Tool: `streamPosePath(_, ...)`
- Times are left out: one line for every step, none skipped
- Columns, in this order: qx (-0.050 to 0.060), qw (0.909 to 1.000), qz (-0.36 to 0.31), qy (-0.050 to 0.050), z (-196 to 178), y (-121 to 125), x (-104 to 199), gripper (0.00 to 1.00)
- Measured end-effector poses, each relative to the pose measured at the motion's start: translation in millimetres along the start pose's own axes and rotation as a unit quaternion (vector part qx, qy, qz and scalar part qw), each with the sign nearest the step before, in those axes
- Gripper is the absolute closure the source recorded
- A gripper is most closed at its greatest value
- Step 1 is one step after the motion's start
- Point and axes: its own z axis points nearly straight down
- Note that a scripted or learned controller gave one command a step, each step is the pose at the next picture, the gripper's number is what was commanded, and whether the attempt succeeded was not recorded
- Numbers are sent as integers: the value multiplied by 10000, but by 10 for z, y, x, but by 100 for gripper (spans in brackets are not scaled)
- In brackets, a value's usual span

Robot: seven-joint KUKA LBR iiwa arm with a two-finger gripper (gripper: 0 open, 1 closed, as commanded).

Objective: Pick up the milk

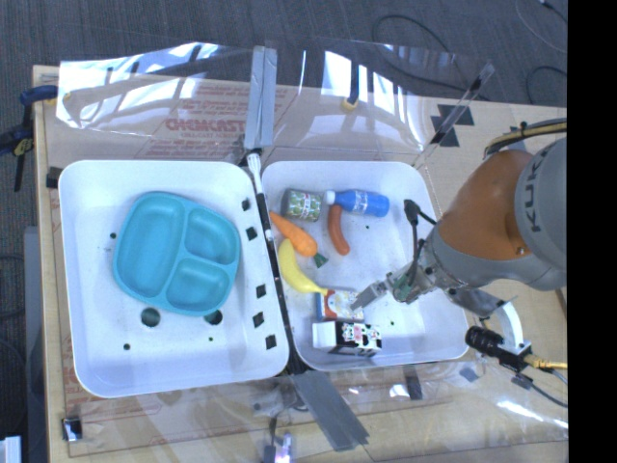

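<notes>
The milk [345,336] is a small white carton with black cow patches, lying on its side near the front wall of the right bin [424,340]. My gripper [369,295] hangs just above and slightly right of it, pointing left and down from the grey wrist. Nothing shows held in the gripper. The carton rests on the bin floor, apart from the gripper tip.
The right bin also holds a small blue, white and red box [327,304] beside the milk, a banana [297,270], a carrot [295,235], a sausage [337,231], a green can [302,204] and a blue bottle [361,202]. A blue divided plate [177,253] sits in the left bin [87,355].
</notes>
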Motion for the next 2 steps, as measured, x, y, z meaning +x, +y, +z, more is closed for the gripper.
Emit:
streamPosePath(-41, 9981, 607, -33, 427, 199, 535, 0)
streamPosePath(-9, 9985, 543, -1, 293, 196, 602, 0)
